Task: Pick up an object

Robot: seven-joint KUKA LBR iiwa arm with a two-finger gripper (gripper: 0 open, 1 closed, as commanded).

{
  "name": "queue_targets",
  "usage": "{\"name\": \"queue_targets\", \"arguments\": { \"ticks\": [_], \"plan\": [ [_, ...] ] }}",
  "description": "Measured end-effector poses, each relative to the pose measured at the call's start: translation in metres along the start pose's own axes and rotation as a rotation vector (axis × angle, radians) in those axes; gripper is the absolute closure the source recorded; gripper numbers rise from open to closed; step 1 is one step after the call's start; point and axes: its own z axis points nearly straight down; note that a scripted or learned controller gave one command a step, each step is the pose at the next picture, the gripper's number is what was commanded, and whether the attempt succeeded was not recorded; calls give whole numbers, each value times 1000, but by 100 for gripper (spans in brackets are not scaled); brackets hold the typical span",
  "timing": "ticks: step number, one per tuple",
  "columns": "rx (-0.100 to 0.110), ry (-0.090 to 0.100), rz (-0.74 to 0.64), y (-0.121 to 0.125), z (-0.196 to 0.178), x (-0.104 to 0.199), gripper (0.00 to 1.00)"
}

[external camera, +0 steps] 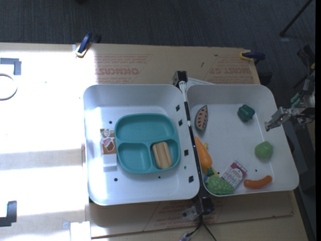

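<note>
Green, round and closest to your pincer [275,123]: the lime [264,150] lies just below it in the right bin [281,182]. You cannot tell the pincer's opening; it holds nothing visible.

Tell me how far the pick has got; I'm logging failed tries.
Nothing looks done yet. The gripper sits at the right bin's right edge, with no object seen between its jaws. The dark green toy, green ball, watermelon slice and orange sausage all lie on the bin floor. Reaching, grasping and lifting remain.
</note>
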Motion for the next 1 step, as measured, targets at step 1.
{"name": "queue_targets", "arguments": {
  "ticks": [1],
  "plan": [
    [1, 1, 3, -24, 140, 35, 0]
  ]
}}
